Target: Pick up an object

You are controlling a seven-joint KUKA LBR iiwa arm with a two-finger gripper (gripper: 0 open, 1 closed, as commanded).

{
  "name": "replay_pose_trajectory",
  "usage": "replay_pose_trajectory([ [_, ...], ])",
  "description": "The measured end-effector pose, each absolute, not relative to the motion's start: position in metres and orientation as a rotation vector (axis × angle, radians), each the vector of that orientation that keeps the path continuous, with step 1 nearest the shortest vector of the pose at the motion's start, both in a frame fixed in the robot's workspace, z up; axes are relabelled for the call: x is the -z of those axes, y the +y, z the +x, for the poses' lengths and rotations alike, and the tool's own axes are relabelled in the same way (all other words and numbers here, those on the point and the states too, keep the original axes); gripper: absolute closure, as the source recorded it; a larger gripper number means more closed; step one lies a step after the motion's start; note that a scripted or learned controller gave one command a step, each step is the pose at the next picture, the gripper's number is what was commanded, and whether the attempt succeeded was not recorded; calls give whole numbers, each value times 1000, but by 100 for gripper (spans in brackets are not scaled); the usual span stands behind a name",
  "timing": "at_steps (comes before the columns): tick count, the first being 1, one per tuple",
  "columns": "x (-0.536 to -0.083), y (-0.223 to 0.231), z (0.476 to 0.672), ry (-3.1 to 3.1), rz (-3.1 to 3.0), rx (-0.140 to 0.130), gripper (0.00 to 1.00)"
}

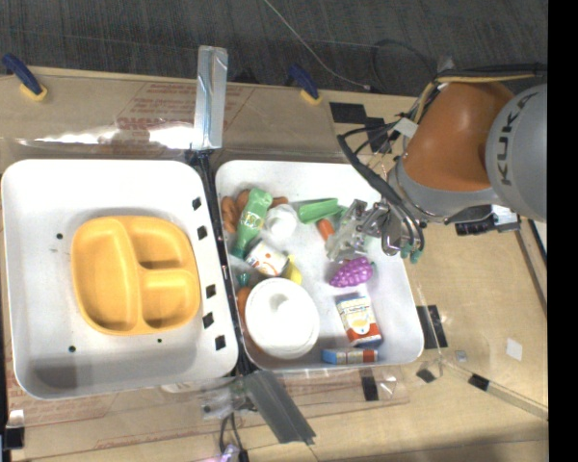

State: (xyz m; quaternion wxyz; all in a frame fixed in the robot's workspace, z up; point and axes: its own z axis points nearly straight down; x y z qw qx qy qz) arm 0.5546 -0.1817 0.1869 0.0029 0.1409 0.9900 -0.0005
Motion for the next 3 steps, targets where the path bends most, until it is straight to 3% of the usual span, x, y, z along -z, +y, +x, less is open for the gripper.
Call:
replay_pose_trajectory([
  [1,-163,-116,631,3079,624,-3,100],
  [2,-286,-150,633,3033,762,1,100],
  [3,-241,-117,640,3094,553,0,100],
])
